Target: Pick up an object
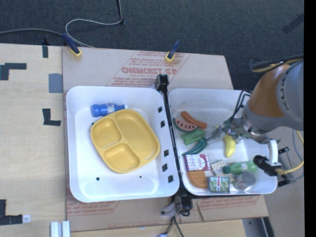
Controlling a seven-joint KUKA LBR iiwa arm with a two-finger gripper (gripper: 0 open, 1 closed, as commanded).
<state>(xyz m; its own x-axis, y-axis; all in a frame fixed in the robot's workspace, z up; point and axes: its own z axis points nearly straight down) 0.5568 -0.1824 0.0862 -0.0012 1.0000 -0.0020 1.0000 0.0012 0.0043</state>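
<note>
The gripper [220, 130] hovers just left of the banana [229, 146] — whether its jaws are apart cannot be told.

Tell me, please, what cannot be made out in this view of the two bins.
- The hand: too small and blurred against the toys in the right bin to judge its grip.
- The blue bottle: its lower edge is hidden by the yellow tray.
- The printed cartons: labels too small to read.
- The arm: cut off at the right.
</note>
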